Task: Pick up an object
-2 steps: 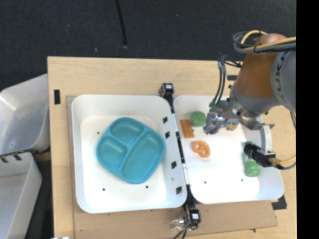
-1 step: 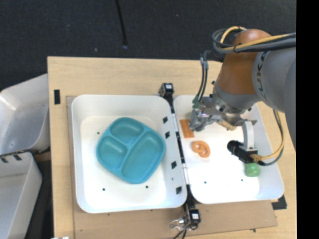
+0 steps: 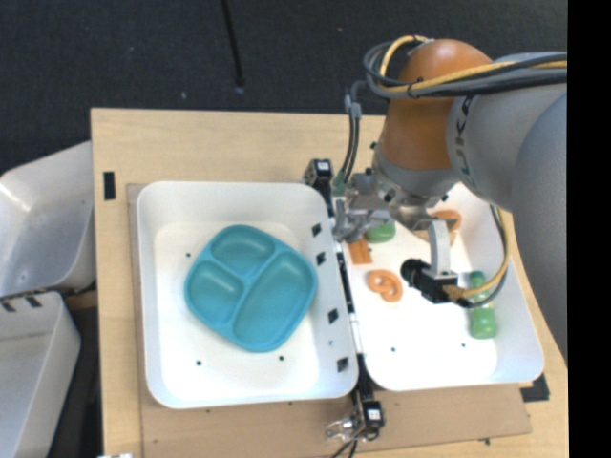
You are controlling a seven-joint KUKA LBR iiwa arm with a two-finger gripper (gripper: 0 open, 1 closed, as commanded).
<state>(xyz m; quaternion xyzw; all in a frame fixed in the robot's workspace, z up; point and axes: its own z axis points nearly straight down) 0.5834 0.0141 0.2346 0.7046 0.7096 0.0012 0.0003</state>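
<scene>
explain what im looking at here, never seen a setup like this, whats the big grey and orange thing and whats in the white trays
The big grey and orange thing is a robot arm, reaching in from the right. The one camera sits above the bench and looks down at a slant. At the arm's lower end is its gripper, a two-finger hand, low over the right bin near the divider between the bins. I cannot tell whether it holds anything.

On the wooden bench sit two shallow white bins. The left bin holds a blue sectioned plate. The right bin holds small items: an orange ring-shaped piece, a small orange block, a green object near the right edge, and another green piece partly under the arm. The job is to pick one up.
</scene>
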